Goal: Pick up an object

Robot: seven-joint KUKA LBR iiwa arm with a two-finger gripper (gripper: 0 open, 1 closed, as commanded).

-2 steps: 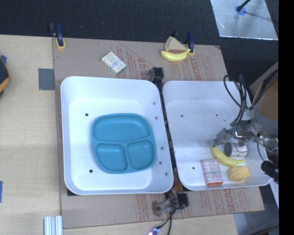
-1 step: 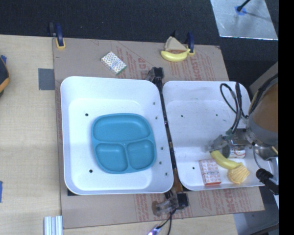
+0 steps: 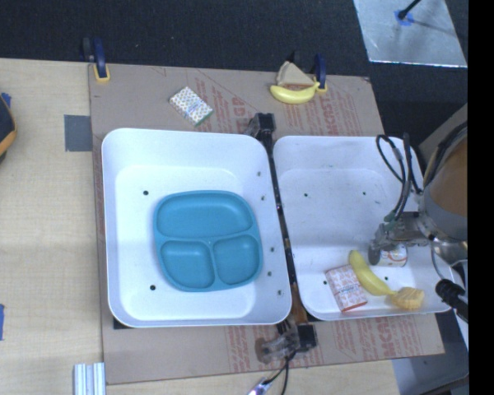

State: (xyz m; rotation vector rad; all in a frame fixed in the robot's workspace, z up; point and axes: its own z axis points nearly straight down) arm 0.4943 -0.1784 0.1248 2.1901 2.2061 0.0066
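Banana (image 3: 369, 273) lies in the right bin (image 3: 329, 171), close to its near edge, slanting from mid-floor toward the near right corner. Small red-and-white packet (image 3: 346, 290) lies just beside it on the left, touching or nearly so; a crumbly yellow piece (image 3: 409, 298) lies off its lower end, at the near right corner. Left bin (image 3: 189, 151) carries a blue divided tray (image 3: 206, 239) at its centre.

Gripper (image 3: 389, 241) hangs low over the right bin's right side, just beyond the banana's upper end. Arm comes in over the right edge, cables looping above it.

Step in hand, as I judge it: settling on a target and closing on it. The banana looks the best candidate (long, firm, nearest the tool). To do it well, centre over the fruit's middle rather than its tip, set the closing direction across its narrow width, and keep off the packet so the two are not dragged together. Bin wall is close on the near side; a descent from straight above seems safer than a slanted one.

Tool state: the wrist body and cables mask the tips at this slant, so I cannot tell how far apart they stand. Nothing visible between them; possibly grazing the bin floor, though the view is too poor to be sure.

Outside the bins, at the bench's far edge: a second banana (image 3: 293, 93) and a patterned packet (image 3: 190, 104).
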